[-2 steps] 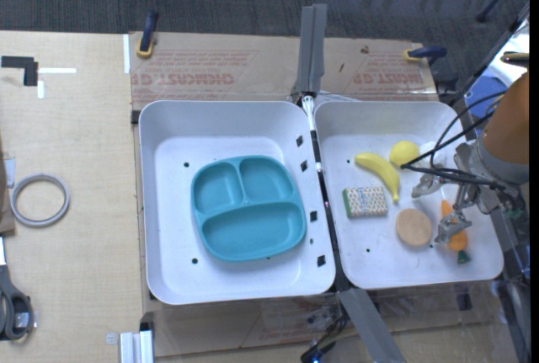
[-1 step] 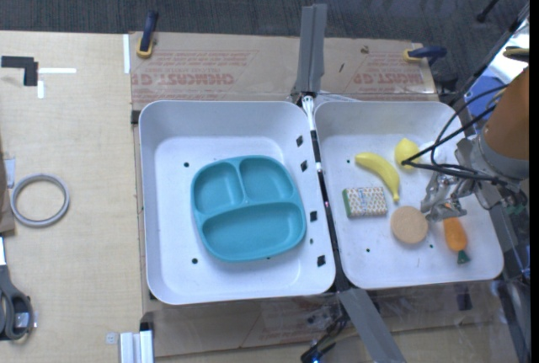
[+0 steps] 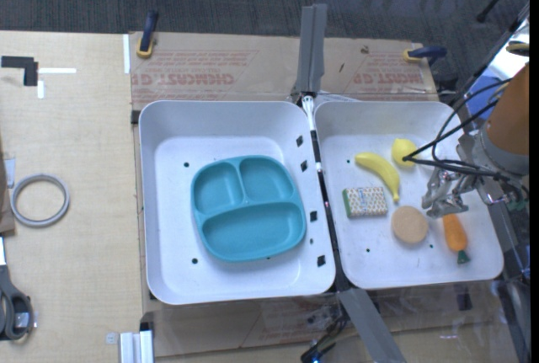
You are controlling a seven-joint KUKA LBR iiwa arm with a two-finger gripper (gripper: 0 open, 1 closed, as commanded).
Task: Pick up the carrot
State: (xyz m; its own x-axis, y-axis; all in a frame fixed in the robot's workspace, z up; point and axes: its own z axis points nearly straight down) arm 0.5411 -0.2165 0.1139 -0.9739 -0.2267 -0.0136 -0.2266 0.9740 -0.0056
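Carrot [image 3: 456, 235] is seen lying in the right bin [image 3: 370, 264], close to its near right corner, orange with a small green end pointing toward the near edge. Just beside it, to the left, a round tan disc [image 3: 410, 226] rests on the bin floor. The end effector [image 3: 444, 200] is positioned directly above the carrot's far end and next to the disc; whether its metal fingers are spread or closed cannot be told, and nothing is seen gripped between them. Further left, a small speckled block [image 3: 365, 201] is placed, with a banana [image 3: 379, 172] lying just beyond it. A yellow lemon-like item [image 3: 403, 151] is found behind the banana, toward the far wall. In the left bin [image 3: 160, 210], a blue divided plate [image 3: 248, 207] is set near the centre. On the table [image 3: 67, 285], well apart to the left, a grey ring [image 3: 37, 200] is laid.
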